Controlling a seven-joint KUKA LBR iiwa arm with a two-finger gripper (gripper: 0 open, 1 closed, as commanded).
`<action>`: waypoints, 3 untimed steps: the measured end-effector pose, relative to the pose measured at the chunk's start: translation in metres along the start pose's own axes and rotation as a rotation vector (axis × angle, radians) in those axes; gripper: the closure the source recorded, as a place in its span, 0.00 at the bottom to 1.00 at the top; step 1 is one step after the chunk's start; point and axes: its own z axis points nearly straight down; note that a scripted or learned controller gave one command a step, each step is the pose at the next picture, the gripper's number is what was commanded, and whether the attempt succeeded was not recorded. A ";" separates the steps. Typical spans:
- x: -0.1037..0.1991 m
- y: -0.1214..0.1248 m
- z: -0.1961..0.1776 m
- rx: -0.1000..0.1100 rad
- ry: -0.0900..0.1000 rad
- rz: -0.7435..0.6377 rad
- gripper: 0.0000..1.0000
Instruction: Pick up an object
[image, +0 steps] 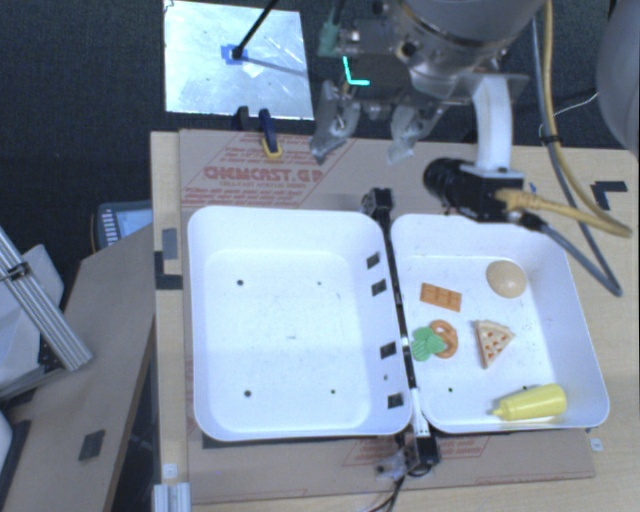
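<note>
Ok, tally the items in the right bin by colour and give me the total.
Orange/tan: 3, namely cracker, pretzel, waffle wedge
Beige: 1, round bun
Yellow: 1, bottle
Green: 1, leafy piece
Total: 6

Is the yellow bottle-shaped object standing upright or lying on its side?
Lying on its side. The yellow bottle-shaped object rests lengthwise on the floor of the right white bin, near its front edge.

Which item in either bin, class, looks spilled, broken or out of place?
Nothing stands out. The biscuit, egg, pretzel, waffle wedge and yellow bottle lie apart in the right bin; the claw hangs above.
</note>
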 end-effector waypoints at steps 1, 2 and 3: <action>0.000 0.000 -0.011 -0.002 0.001 -0.003 1.00; 0.000 0.000 -0.011 -0.002 0.001 -0.005 0.00; 0.001 0.000 -0.023 -0.004 0.003 -0.008 1.00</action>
